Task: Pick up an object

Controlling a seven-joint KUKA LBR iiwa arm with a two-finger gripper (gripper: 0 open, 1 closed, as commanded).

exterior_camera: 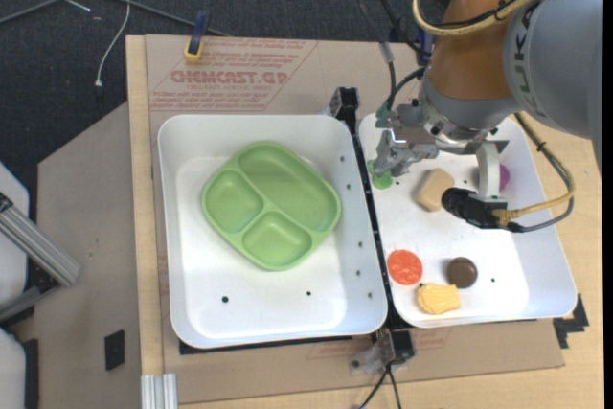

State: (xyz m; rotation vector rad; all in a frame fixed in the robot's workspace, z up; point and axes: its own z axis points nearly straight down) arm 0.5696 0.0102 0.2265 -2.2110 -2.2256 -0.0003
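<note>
Tool [391, 155] hung over the right bin's [536, 297] far-left corner, beside a tan block [433, 189]. Its grip state could not be told. A green tray [271, 204] lay in the left bin [192, 302].

arm [498, 43] covering right bin's [546, 297] far half, near toys uncovered

Light is bright and even, from overhead. The white bins [192, 302] read near blown-out, with little surface detail. Soft shadow under the green tray [271, 204] on its lower left side; a darker shadow beneath the arm [498, 34] on the right bin. Mild sheen on the arm's orange band. Focus is fair throughout; small items look slightly soft and grainy.
</note>
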